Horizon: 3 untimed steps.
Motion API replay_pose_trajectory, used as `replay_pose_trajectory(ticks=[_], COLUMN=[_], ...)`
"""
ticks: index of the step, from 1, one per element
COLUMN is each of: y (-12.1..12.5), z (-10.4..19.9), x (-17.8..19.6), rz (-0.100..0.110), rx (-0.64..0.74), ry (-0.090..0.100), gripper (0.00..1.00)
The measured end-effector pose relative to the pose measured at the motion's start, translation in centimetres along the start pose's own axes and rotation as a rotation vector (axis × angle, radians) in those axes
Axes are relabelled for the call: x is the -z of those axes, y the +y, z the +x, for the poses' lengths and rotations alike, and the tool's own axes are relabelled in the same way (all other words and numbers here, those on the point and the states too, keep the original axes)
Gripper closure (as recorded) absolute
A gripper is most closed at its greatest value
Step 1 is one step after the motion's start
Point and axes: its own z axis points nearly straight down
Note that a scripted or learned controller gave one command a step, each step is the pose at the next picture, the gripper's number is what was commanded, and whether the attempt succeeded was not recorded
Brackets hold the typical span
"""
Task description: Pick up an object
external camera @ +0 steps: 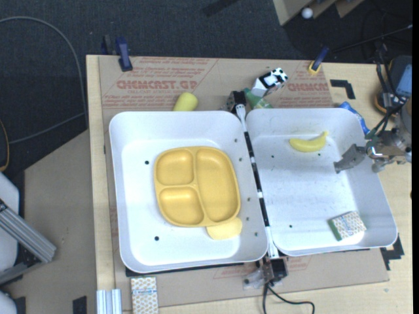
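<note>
Claw (350,160): we see it at the right bin's (308,244) far-right wall; fingers unclear, we cannot tell whether spread or pressed together.
Banana (309,142): up-left of the claw, near, apart.
Sponge (347,226): below the claw, near the bin's front corner.
Yellow divided plate (196,186): far left of the claw, in the left bin (131,175).
Risk: we judge the curved banana could roll or slip from a pinch; the sponge sits close to the wall, so a finger could strike the rim.

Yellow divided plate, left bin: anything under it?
A pale yellow piece pokes out from under the plate at its near right edge. The rest of it is covered, so what it is stays unclear.
</note>
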Motion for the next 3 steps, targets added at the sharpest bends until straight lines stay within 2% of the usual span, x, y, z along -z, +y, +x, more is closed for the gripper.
replay_pose_trajectory(ticks=[1,2,3], y=[5.4,14.4,13.3], z=[0.8,4.9,3.3], x=[-5.7,-3.9,-12.4], rz=[-0.001,-0.003,-0.013], rx=[0.001,0.002,0.000], ry=[0.000,0.000,-0.007], gripper=[0.00,0.00,0.00])
